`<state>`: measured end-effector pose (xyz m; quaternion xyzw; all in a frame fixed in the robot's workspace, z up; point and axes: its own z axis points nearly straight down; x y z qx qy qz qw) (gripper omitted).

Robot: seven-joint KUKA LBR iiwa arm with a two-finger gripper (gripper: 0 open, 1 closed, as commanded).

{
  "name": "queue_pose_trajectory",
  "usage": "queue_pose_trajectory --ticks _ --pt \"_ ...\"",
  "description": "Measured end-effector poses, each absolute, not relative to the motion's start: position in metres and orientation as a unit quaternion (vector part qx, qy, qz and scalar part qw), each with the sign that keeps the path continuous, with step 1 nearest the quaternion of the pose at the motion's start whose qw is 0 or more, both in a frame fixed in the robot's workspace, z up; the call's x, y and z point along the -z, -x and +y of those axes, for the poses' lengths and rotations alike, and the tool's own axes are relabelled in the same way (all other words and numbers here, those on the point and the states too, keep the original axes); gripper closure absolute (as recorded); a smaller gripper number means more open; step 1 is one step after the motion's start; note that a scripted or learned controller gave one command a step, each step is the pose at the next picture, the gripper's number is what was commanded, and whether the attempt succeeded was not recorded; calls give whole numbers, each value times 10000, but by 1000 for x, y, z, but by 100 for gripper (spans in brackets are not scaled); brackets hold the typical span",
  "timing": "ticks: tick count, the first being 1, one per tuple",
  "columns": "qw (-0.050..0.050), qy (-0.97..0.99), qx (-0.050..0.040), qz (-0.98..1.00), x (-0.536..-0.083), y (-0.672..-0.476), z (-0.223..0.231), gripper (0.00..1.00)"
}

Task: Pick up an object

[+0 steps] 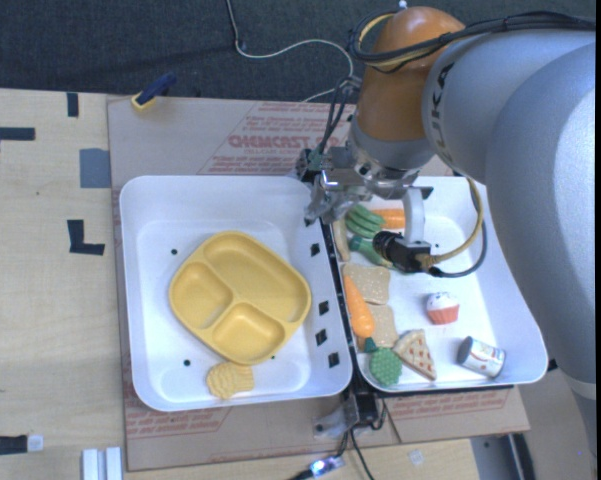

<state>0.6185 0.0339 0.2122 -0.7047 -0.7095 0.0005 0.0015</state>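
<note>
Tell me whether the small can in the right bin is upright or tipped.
Tipped: the can lies on its side on the right bin's floor.

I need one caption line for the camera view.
Arm's tool above toy food in the right bin; yellow tray in the left bin.

Yellow tray (240, 295) in white bin (140, 268); orange carrot (359, 308).

Even, bright overhead lighting; soft short shadows under yellow tray (242, 295) and inside white bins (140, 268). Mild glare on orange band (405, 68) and grey arm (540, 158). Slightly soft focus throughout; dark background at top underexposed. No marked edge distortion.
</note>
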Motion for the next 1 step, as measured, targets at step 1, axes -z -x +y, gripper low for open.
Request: queue_pose_trajectory --ticks 1 --pt "1 7059 5 -7083 -234 -626 51 100"
